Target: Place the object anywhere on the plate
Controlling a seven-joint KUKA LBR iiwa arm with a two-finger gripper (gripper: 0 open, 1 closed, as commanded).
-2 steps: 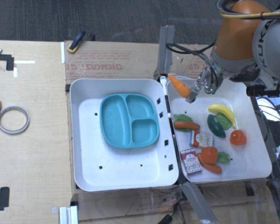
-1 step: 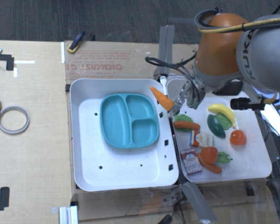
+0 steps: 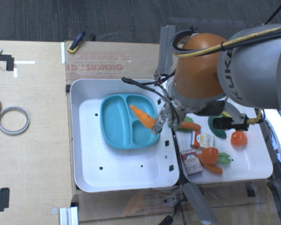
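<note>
Seemingly, the carrot (image 3: 142,116) is gripped at its right end by the gripper (image 3: 158,124) over the right compartments of the blue plate (image 3: 113,125), so it could be rolled off the near-right rim if released carelessly.

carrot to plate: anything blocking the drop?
Nothing visible blocks it. The carrot already lies over the blue plate, slanting across its right-hand compartments, its lower end at the gripper. The other toy foods sit in the right bin, off the path.
</note>
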